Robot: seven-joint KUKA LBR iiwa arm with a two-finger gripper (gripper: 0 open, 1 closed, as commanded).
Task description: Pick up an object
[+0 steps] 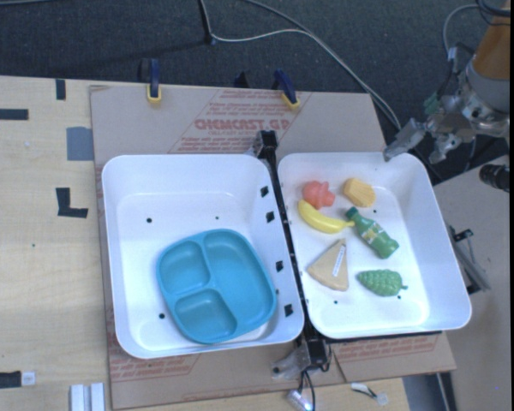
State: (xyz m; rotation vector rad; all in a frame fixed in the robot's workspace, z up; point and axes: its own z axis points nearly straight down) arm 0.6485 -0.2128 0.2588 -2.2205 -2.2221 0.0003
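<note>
Dark carpet and a pale wooden tabletop (34,255) frame two shallow white bins set side by side on a cardboard sheet (231,122). The left bin (128,187) carries a blue divided plate (214,285); the right bin (441,255) carries the toy food from which one piece is to be picked. An orange piece (319,193) and a yellow lump (359,192) are seen toward twelve o'clock, a banana (322,221) and a green bottle (373,235) at the centre, a cheese wedge (331,267) and a green bunch (381,282) toward six o'clock. The pincer (404,141) hangs off the bin's rim at about one o'clock, nothing between its fingers; whether they are spread cannot be told. A clean pick is judged to call for an isolated target: the green bunch, clear of its neighbours, would be favoured, while the banana and bottle, nearly touching, would be avoided, and the fingers centred across the narrow side before descent.
</note>
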